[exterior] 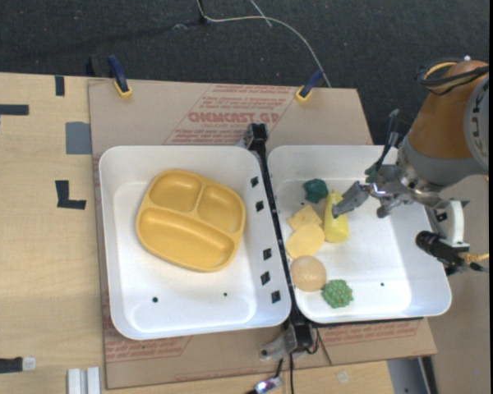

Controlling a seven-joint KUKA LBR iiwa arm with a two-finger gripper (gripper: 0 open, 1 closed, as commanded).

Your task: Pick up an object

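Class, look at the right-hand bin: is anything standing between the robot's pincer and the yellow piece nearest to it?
Nothing visible does. The pincer sits in the right bin, its tip right at the upright yellow piece. The dark green piece lies up and to the left of it, and the other yellow pieces lie beyond, so none blocks the approach.

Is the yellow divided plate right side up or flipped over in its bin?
Right side up: the yellow divided plate in the left bin shows its three hollow compartments facing the camera.

The white right-hand bin [411, 290] has bare floor right of the yellow block [336, 224]; 5 small toys crowd its left side by the black divider [267, 220].
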